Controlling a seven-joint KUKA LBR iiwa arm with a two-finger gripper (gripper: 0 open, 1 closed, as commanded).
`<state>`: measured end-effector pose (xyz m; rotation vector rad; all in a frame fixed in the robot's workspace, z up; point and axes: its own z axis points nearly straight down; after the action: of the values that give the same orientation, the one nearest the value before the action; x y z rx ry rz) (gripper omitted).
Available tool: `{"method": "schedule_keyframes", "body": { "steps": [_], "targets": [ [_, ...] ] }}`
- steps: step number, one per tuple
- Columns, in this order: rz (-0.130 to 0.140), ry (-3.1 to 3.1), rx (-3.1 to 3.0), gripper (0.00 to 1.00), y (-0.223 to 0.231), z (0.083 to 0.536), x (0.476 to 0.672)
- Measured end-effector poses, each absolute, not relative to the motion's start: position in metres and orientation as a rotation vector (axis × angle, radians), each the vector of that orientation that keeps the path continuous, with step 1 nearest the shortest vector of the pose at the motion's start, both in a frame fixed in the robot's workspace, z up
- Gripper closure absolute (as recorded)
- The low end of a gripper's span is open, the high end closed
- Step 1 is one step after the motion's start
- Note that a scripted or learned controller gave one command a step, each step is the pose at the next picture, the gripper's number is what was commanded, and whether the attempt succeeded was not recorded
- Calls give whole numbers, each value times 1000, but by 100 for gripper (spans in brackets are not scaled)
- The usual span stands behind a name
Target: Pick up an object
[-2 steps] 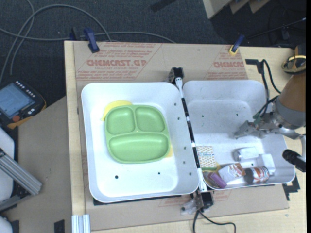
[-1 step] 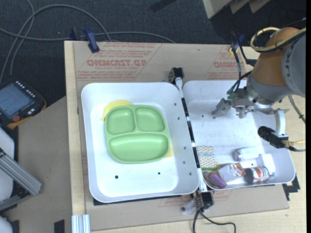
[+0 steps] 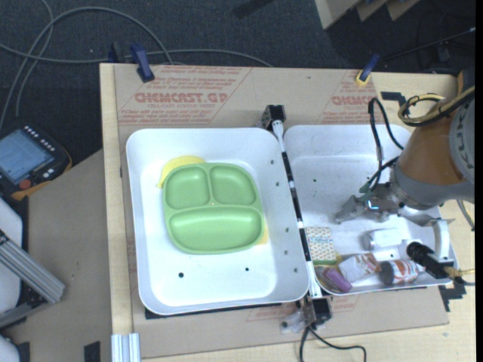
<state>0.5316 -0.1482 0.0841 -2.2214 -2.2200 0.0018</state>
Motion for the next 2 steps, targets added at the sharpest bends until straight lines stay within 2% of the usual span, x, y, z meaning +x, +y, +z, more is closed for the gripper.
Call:
{"method": "schedule_keyframes", "body": {
  "steps": [1,2],
  "targets": [
    [-3,-2225,-2227,0,-169,85,480],
    [-1,-2224,-2221,0,-183,104,566]
  ]
}}
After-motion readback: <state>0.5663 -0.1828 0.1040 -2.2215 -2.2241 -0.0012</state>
